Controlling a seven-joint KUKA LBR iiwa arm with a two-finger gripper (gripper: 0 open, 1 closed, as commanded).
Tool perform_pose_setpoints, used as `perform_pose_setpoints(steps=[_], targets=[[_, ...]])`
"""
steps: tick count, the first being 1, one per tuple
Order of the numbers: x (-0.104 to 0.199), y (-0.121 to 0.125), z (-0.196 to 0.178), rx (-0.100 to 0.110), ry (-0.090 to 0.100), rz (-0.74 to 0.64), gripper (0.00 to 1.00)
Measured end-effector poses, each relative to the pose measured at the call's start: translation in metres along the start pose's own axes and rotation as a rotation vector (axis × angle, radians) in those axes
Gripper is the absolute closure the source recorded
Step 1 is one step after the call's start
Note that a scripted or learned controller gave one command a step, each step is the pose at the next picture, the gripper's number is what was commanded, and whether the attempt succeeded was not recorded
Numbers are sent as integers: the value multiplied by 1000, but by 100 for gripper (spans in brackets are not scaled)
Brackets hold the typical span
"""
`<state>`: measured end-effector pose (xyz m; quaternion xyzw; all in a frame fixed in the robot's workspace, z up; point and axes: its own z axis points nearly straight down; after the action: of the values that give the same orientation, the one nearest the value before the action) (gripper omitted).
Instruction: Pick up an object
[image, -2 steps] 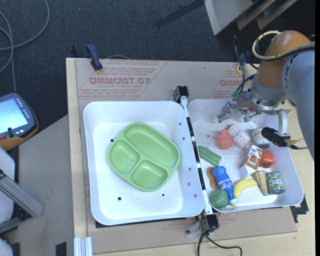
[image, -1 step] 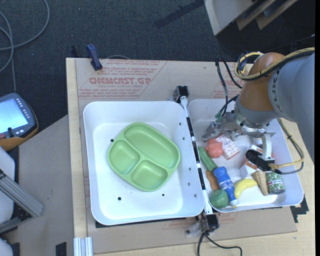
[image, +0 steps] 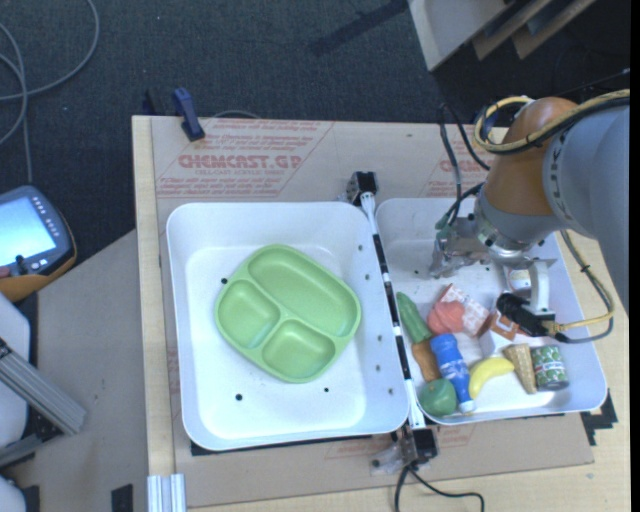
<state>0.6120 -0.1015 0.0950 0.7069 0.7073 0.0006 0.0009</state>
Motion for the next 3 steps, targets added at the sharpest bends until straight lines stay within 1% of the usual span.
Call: perform_pose_setpoints(steps=[1, 2, 3], targets=[[-48, 15, -98, -10, -5, 4, 100], [-45, 12, -91, 1, -1, 0, 0], [-13, -44, 10, 14, 5, 1, 0]])
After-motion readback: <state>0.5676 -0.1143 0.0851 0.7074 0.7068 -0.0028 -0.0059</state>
